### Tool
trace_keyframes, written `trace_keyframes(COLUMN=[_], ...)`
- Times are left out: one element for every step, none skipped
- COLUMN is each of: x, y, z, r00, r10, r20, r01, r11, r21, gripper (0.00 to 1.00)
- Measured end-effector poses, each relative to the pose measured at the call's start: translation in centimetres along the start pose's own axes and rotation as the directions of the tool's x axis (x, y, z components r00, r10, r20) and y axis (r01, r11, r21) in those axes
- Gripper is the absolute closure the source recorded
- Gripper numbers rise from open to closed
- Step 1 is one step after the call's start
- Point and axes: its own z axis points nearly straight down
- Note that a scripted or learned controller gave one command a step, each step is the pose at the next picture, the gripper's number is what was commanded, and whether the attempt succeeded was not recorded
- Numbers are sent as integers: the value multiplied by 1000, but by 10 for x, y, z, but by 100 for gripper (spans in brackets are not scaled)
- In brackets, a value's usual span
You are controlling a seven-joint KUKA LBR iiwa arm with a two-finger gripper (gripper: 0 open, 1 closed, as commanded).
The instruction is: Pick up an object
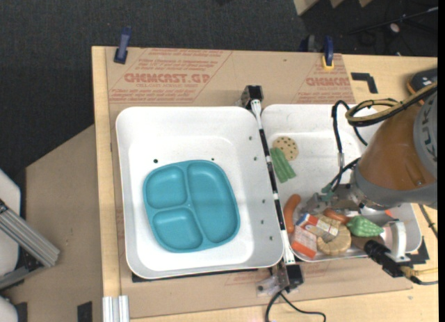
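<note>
Overhead slanted view of a desk (174, 70) with two white bins. The left bin (139, 133) holds a teal divided plate (191, 204). The right bin (313, 122) holds toy food (a cookie (285, 148), a green strip (283, 166), an orange sausage (290, 211)). The end effector (332, 206) sits low over the clutter; its grip cannot be told.

The brown paper sheet (174, 70) covering the worktop (104, 195) carries red print. At upper left it reads "CHEMCAST G P", with smaller lines above and below too fine to read. At upper right, partial red lettering repeats, beginning "CHEM".
</note>
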Motion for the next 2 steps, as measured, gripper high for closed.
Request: trace_keyframes(x=[-1,78], y=[1,37], z=[-11,-106], r00=[1000,1000], r10=[1,-10], r20=[1,0], r01=[-1,10], r11=[1000,1000], r21=[-2,-11], gripper=[100,100])
